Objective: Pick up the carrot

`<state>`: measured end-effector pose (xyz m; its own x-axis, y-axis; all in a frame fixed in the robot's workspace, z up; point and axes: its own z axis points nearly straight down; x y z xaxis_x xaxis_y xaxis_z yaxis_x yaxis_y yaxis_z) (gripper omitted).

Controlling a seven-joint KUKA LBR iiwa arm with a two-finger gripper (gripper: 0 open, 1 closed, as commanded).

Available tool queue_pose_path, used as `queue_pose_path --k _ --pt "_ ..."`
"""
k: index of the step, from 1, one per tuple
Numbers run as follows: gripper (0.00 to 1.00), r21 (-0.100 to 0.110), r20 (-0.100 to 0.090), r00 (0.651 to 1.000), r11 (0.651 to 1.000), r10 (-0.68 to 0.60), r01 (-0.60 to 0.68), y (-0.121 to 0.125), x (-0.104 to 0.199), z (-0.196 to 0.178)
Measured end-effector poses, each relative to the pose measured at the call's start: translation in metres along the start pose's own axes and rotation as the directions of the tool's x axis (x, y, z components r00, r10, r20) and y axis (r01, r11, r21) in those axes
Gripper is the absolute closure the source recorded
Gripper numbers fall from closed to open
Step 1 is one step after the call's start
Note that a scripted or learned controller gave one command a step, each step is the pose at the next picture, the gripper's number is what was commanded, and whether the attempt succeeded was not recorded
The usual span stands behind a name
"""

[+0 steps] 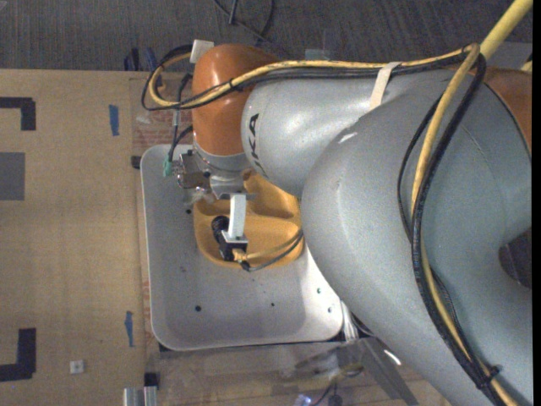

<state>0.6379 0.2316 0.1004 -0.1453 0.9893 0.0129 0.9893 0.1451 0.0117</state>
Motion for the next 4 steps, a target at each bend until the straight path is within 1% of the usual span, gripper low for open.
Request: queue_pose_path --k 1,2,3,4 --pt "1.00 0.007 0.015 0.969 0.969 0.247 -0.247 -0.046 -0.004 -0.110" --pt "1.00 -0.006 0.007 0.895 0.895 0.446 -0.446 -0.072 0.003 -0.001" --pt "1.00 -0.005 0.015 0.488 0.488 0.873 -0.873 -0.040 -0.001 -0.136" --pt "1.00 -0.003 0.020 0.484 0.484 0.875 -0.875 -0.091 0.006 -0.032"
